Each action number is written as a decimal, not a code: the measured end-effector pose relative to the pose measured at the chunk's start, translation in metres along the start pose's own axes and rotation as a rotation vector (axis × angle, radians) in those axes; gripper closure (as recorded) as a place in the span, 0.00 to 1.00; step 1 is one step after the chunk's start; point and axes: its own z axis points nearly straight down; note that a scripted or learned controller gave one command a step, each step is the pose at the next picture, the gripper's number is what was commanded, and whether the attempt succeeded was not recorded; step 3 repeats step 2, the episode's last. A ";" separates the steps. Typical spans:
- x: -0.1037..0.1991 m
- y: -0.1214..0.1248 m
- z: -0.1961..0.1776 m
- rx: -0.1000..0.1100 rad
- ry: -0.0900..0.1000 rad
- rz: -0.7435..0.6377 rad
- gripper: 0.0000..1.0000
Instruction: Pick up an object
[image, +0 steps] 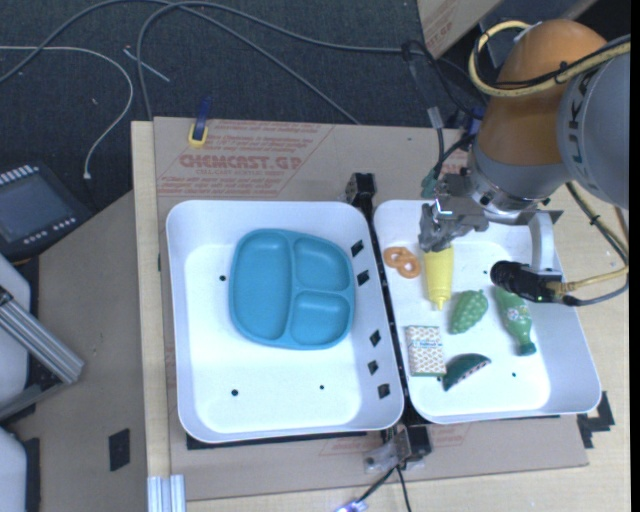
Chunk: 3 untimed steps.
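My gripper (437, 238) hangs over the back of the right bin (570, 385), just above the top end of a yellow bottle-shaped toy (438, 280). An orange pretzel (402, 261) lies just left of the gripper. In front of the yellow toy sit a green bumpy fruit (467, 311), a green bottle-like toy (518, 322), a patterned square packet (425, 350) and a dark green wedge (464, 369). Nothing shows between the fingers.
The left bin (200, 390) holds a blue divided plate (292, 288). A row of black clips runs along the divider between the bins (378, 300). Cables trail across the dark floor behind the bench.
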 end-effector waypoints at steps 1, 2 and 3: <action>0.048 0.022 -0.002 0.000 0.000 0.001 1.00; 0.091 0.040 0.004 0.001 0.000 0.001 1.00; 0.091 0.040 0.004 0.001 0.000 0.001 1.00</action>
